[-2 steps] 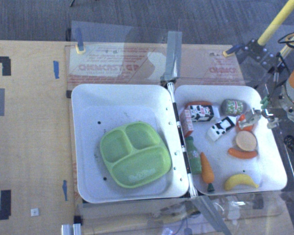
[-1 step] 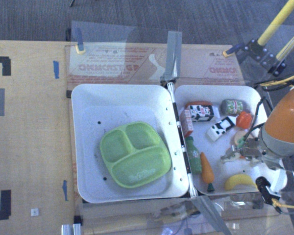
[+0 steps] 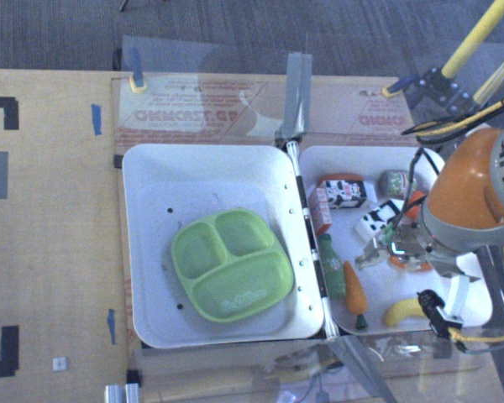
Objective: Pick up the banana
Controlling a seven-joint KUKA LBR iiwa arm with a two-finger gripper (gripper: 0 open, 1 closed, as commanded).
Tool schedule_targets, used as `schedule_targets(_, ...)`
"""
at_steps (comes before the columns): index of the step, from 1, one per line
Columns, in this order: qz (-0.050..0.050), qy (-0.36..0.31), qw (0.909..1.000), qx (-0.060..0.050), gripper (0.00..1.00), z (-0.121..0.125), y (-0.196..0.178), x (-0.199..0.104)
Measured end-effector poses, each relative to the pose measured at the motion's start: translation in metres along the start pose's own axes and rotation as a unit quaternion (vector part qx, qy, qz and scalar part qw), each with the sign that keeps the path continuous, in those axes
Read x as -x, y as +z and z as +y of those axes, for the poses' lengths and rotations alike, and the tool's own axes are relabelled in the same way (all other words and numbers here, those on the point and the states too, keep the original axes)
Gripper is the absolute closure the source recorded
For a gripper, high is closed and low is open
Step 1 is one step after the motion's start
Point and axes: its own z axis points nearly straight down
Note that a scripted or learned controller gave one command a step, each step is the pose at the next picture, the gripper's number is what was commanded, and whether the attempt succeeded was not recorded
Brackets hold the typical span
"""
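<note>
Gripper [image 3: 386, 248] hangs low in the right bin [image 3: 365, 156]; whether it is open or closed I cannot tell. Nearer, the banana [image 3: 403, 311] lies by the front wall, beside the carrot [image 3: 354, 288]. Approach from above; the wall and arm crowd it.

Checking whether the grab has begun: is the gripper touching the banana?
Apart. The camera view shows bare white bin floor between the gripper and the banana, which lies nearer the front wall.
</note>
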Motion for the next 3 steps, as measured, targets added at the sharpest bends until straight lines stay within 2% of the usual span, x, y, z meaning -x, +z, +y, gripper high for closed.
schedule_targets(1, 0.0, 0.142, 0.9898, 0.001, 0.0, -0.02, 0.021, -0.018)
schedule_targets(2, 0.0, 0.143, 0.9897, 0.003, 1.0, -0.02, 0.011, -0.018)
schedule_targets(3, 0.0, 0.165, 0.9863, -0.002, 1.0, 0.014, -0.077, -0.09)
